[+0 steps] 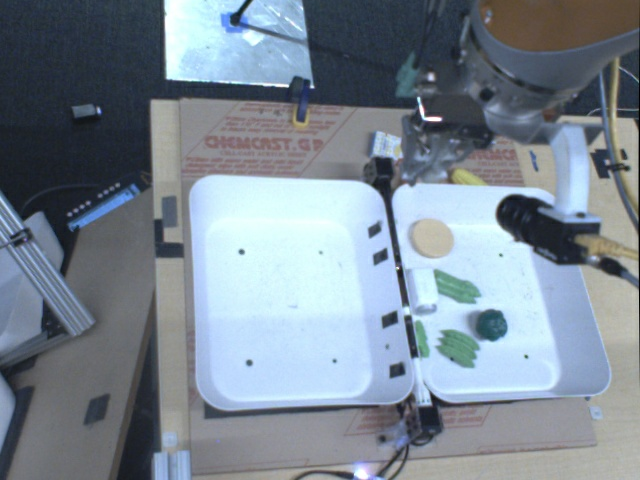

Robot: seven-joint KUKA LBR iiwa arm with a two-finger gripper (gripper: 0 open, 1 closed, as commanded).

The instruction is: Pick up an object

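Note:
The right bin [570,368] holds several small objects. A tan round disc [433,238] lies near its back left corner. A white block [423,290] sits by the left wall, with a green pea pod [458,288] beside it. Nearer the front are a dark green ball [490,324], a second green pod [458,346] and a thin green piece [421,340]. A yellow object [467,178] shows at the bin's back rim, partly hidden by the arm. My gripper [428,160] hangs above the back left corner of this bin, behind the disc and touching nothing.
The left bin [290,288] stands beside the right one, with black clips [385,258] along the shared wall. A black cylinder on a white bracket [540,230] overhangs the right bin's back right. A yellow-and-blue clamp [300,103] sits behind the left bin.

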